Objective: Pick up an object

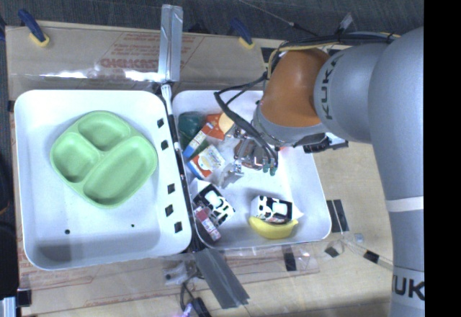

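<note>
Gripper [248, 157] is low in the right bin [311, 193], over the clutter near the bin's middle-left. Can't tell the jaw state, since the wrist and cabling block the view.

Right bin contents:
- dark green round item [191, 123] at the upper left, just beside the divider wall
- orange-and-white packet [214, 128] next to it, long axis slanting upper right to lower left
- blue-edged flat packet [193, 151] below that, same slant, touching the left wall
- small white packet [211, 162] just left of the gripper, closest candidate, looks apart from it, contact unclear
- black-and-white patterned block [214, 206] near the bottom left, tilted
- yellow banana-shaped item [272, 228] at the bottom, long axis roughly left-right, with a black-and-white patterned piece [274, 210] on top of it; both well below the gripper

Left bin [36, 186] holds a light green three-compartment plate [104, 157], lying flat in the upper middle.
</note>
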{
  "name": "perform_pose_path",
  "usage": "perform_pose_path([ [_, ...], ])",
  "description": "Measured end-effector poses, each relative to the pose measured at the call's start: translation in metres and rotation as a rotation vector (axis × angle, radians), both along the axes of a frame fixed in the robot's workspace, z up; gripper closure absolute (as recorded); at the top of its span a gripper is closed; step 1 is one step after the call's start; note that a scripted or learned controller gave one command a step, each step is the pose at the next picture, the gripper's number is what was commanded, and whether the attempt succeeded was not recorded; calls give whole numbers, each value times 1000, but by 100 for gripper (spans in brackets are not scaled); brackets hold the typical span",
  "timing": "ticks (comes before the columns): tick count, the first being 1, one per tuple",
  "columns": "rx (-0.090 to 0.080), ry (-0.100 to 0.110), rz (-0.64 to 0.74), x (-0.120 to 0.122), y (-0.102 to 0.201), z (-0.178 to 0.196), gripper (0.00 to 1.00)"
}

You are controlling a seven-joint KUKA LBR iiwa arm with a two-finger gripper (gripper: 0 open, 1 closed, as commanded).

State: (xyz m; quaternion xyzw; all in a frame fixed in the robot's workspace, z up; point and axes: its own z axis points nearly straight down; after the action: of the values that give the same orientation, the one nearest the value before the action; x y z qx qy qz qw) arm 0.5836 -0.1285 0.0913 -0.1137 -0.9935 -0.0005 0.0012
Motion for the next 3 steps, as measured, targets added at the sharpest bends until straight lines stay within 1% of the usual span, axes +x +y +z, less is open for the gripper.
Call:
perform_pose_path([
  [1, -8, 45, -297, 53, 29, -3, 0],
  [2, -3, -2, -144, -15, -46, 2, 0],
  [3, -3, -5, -390, 65, 13, 2, 0],
])
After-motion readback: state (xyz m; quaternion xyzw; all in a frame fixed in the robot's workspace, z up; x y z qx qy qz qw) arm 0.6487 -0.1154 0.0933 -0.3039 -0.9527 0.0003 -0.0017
